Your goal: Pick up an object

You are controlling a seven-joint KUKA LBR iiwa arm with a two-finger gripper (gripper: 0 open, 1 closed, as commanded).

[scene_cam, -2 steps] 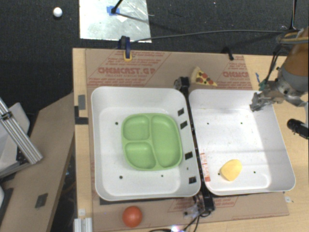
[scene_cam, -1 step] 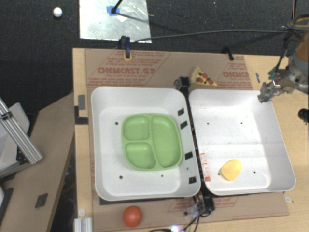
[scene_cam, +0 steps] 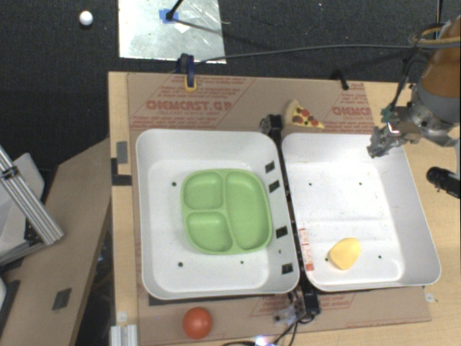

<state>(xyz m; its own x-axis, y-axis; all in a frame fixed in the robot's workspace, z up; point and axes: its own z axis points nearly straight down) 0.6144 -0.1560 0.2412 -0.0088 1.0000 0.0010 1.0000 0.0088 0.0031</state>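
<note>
- The gripper (scene_cam: pixel 380 144) hung over the far right corner of the right bin (scene_cam: pixel 414 186), with nothing visible between its fingers; whether they stood apart or together could not be told, the tip being small and blurred.
- The arm (scene_cam: pixel 436 96) reached in from the right, grey at the wrist, with the orange band above it.
- A yellow object (scene_cam: pixel 344 253), perhaps a lemon, lay in the near part of the right bin, well apart from the gripper.
- The left bin (scene_cam: pixel 155 193) held a green tray (scene_cam: pixel 225 210) with three compartments.
- A pizza slice toy (scene_cam: pixel 304 116) lay on the cardboard just beyond the bins, near their seam.
- A red ball (scene_cam: pixel 197 322) sat on the bench, near of the left bin.
</note>
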